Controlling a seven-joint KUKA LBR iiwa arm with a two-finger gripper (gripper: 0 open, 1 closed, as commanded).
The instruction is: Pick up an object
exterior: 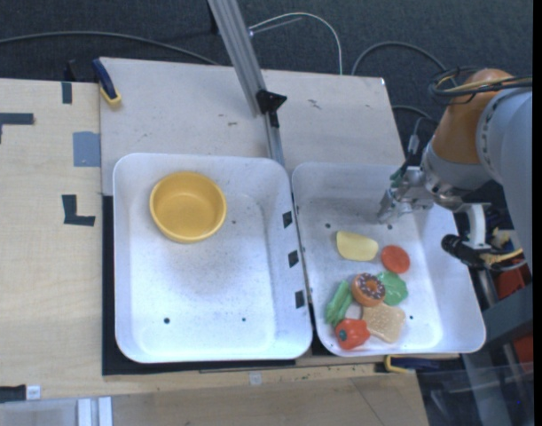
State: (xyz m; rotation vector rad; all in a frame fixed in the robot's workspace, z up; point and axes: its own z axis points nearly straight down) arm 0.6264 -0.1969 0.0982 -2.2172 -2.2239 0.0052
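A yellow bowl [188, 205] is sitting upper left in the left bin [129, 327]; toy foods, a pale yellow piece [356, 247] among them, are lying lower centre in the right bin [448, 327]; the tool [390, 211] is hovering above, apparently approaching, carrying nothing; next it probably needs lowering onto one piece.

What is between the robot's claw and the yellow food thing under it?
Nothing. In the camera view, just bare white floor of the right bin lies between the gripper and the pale yellow toy food. The red round piece sits off to the side.
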